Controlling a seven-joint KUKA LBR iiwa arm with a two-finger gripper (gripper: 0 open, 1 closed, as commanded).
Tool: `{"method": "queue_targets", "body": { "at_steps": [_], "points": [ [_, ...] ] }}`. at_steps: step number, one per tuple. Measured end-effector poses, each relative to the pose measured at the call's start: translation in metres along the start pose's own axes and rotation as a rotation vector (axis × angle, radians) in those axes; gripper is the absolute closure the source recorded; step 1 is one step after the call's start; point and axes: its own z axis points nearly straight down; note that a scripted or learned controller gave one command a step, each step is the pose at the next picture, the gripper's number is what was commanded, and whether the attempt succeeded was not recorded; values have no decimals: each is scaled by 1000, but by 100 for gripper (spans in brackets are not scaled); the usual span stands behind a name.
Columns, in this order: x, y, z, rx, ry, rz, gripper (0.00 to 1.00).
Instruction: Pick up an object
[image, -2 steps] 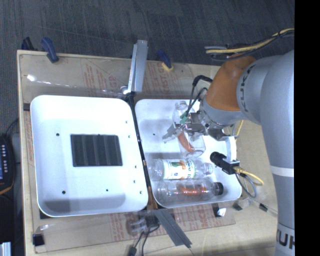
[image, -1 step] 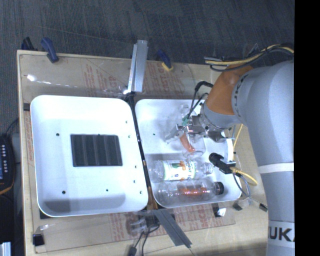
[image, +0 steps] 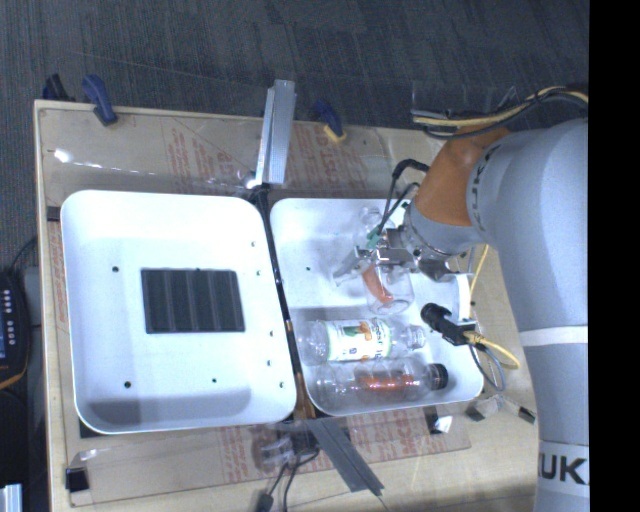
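From above, my hand is down inside the right bin, near the middle. I cannot tell if my hand is spread or pressed together. Just beside it lies something small and orange. Nearer the front of the same bin lie two clear bottles side by side: one with a white label and one with a dark cap. The left bin has a dark grate in its floor.

Glossy white plastic bins; clear, shiny plastic bottles; smooth grey arm.
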Motion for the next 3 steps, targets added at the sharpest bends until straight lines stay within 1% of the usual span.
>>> {"method": "queue_targets", "body": {
  "at_steps": [1, 2, 3],
  "points": [
    [0, 0, 0, 0, 0, 0, 0],
    [1, 0, -9, 3, 0, -3, 100],
    [23, 41, -93, -6, 0, -49, 100]
  ]
}}
